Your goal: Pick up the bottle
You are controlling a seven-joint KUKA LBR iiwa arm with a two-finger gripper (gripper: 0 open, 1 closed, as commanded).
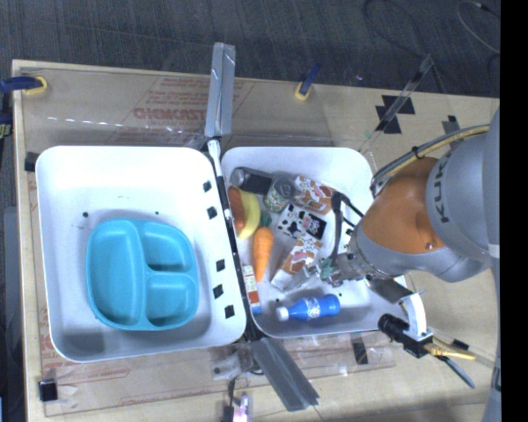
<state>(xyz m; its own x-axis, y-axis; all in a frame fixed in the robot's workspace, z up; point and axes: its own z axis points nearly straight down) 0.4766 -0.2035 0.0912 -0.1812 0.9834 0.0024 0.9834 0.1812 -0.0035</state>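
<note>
You see the bottle (310, 308) lying on its side near the front wall of the right bin (352, 158): blue body, white cap end pointing left, its long axis running roughly left to right, tilted slightly.

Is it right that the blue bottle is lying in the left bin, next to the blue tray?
Not quite. The camera view shows the blue bottle lying on its side in the right bin, near its front edge, just below the carrot. The blue tray sits by itself in the left bin.
</note>
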